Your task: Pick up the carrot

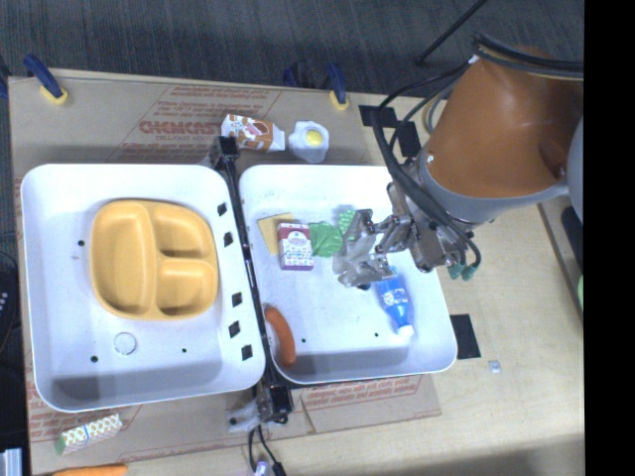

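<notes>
The carrot (281, 333) is a short orange piece lying against the left wall of the right bin (427, 350), near its front corner. My gripper (355, 253) hangs over the middle of that bin, up and to the right of the carrot and well apart from it. It sits just right of a green packet (326, 236) and above a blue tube (395, 301). Nothing shows in the gripper.
A red packet (295, 246) and a yellow slice (273, 229) lie left of the gripper. The left bin (50, 266) holds a yellow divided tray (154, 258). A brown carton (248, 132) and a white and yellow egg toy (310, 140) sit behind the bins.
</notes>
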